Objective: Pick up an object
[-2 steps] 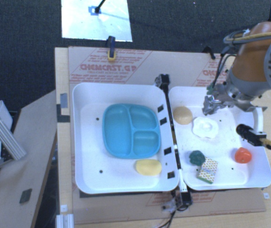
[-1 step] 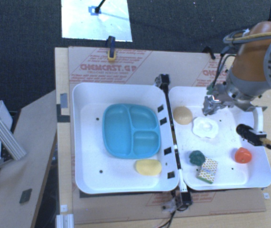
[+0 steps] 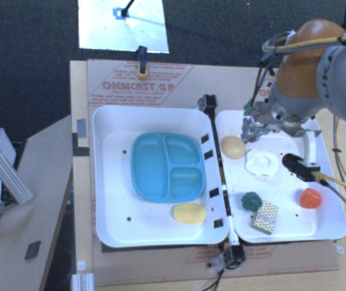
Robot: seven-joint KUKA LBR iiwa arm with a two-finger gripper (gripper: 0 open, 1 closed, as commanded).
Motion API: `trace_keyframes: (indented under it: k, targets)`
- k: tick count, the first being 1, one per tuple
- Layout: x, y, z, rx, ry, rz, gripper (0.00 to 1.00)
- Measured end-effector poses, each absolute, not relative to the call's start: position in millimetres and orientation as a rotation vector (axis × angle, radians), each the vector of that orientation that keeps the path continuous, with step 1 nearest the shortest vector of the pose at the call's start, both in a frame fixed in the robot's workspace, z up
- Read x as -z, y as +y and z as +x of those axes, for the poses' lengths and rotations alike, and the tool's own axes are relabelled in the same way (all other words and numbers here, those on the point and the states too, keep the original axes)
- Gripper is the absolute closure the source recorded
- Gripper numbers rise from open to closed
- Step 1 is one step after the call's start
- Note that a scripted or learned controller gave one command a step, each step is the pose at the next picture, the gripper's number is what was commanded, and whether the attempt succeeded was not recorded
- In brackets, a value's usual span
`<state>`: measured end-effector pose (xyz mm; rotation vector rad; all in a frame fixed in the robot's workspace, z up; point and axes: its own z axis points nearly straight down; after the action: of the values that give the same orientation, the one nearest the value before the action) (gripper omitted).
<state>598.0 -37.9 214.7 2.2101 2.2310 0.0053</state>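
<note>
Looming closest to the lens, the grey arm (image 3: pixel 342 77) with its orange band is reaching in from 3 o'clock and hanging over the right bin (image 3: pixel 282 236). Its claw (image 3: pixel 254 128) is hovering above that bin's 11 o'clock corner, and from where I am standing I cannot tell whether it is released or clenched.

Just beside the claw, at its 7 o'clock, a tan egg-shaped lump (image 3: pixel 233 147) is lying close to the bin's left wall. A white fried-egg piece (image 3: pixel 262 163) is resting at the claw's 5 o'clock, near the tan lump but apart from it.

Farther out toward 6 o'clock, a dark green lump (image 3: pixel 251 201) is sitting on the bin floor, with a patterned block (image 3: pixel 265 217) lying just beside it at its 5 o'clock. An orange-red ball (image 3: pixel 309 198) is sitting toward the bin's 4 o'clock side, well apart from the rest.

Across the divider, the left bin (image 3: pixel 112 180) is holding a blue divided plate (image 3: pixel 168 166) in its middle, and a yellow oval piece (image 3: pixel 189 213) is lying just beside the plate's 5 o'clock edge. Both bins are resting on a cardboard sheet (image 3: pixel 139 85) with red print, showing at the left bin's 12 o'clock.
</note>
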Motion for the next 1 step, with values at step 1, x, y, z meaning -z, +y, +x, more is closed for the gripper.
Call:
trace_keyframes:
  k: [1]
  targets:
    - [-211.0,16.2,586.4,-0.002,2.232,2.212,1.0]
